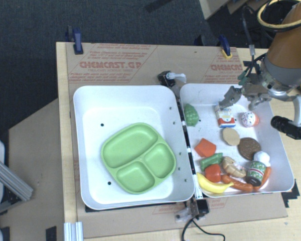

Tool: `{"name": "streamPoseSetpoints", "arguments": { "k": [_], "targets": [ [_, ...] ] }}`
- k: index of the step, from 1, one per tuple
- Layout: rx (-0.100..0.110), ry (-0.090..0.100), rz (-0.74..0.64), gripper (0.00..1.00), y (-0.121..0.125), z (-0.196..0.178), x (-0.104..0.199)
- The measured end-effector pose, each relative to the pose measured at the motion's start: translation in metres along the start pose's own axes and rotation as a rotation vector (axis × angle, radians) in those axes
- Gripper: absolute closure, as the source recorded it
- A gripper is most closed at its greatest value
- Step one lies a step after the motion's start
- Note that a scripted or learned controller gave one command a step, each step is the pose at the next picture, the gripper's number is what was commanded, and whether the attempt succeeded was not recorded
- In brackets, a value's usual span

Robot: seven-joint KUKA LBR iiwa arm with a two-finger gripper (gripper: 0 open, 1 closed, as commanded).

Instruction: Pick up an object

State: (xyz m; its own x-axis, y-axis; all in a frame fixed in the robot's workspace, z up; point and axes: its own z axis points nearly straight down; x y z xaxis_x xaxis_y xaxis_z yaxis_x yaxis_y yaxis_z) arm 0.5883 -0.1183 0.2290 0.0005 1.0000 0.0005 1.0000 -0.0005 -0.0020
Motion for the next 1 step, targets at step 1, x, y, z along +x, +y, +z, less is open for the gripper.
{"name": "streamPoseSetpoints", "arguments": {
  "k": [1],
  "targets": [
    [0.002,-0.001,-0.001,0.00,0.0616,0.1441,-0.0239]
  ]
}}
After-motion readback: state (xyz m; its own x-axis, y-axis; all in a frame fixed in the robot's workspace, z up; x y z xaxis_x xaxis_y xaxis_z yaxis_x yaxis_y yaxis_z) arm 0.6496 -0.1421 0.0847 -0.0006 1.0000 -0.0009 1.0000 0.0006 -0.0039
